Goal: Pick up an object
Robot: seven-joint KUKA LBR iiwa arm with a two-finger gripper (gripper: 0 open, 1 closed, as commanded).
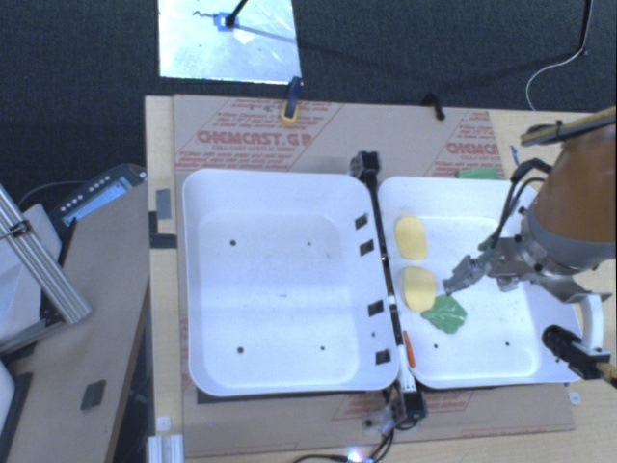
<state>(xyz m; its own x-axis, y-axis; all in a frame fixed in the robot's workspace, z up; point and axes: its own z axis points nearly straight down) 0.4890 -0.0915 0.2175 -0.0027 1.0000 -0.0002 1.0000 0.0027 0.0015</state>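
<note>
Two shallow white bins sat side by side on a bench (241, 128) covered with printed cardboard, split by a black divider (384, 278) running front to back. The left bin (207, 258) had a smooth, glossy floor with a few small dark dots, its whole width open. The right bin (482, 355) held three things crowded against its left wall, near the divider: a pale yellow oval (412, 237) toward the back, a second yellow oval (418, 288) just in front of it, and a flat, ragged-edged green piece (445, 313) touching that second oval's front right side. The bin's front half and its back right corner lay bare. The arm (578, 201), grey with an orange band, came in over the right bin's right edge, and the gripper (461, 276) pointed left, its tip just right of the second oval and just above the green piece. Whether the jaws were open or closed could not be told from the blurred tip, and nothing could be seen held there. A shiny metal sheet (227, 27) lay on the dark carpet beyond the bench's back edge.
</note>
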